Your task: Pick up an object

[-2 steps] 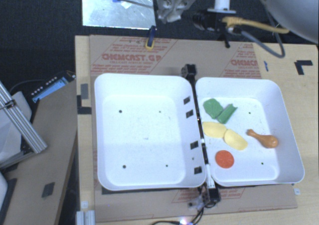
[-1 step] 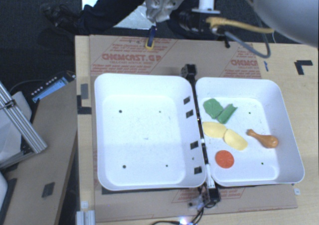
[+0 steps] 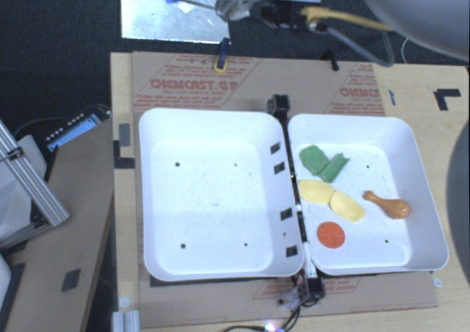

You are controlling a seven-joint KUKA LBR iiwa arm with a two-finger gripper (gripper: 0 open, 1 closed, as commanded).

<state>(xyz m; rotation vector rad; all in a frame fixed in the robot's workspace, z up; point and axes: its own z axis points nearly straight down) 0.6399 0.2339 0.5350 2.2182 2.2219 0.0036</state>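
The candidate objects lie in the right bin (image 3: 422,176): a green piece (image 3: 323,162) at the far left, a yellow piece (image 3: 330,198) touching nearer it, a red disc (image 3: 331,235) just nearer still, and a tan drumstick (image 3: 387,204) to the right, apart from the others. The left bin (image 3: 158,169) adjoins it. The gripper (image 3: 236,1) hangs high beyond the far edge of the bench, well apart from every object; whether it is released or clenched cannot be told. Judged step: approach not yet begun. The next move calls for travel over the right bin and descent onto one isolated object.
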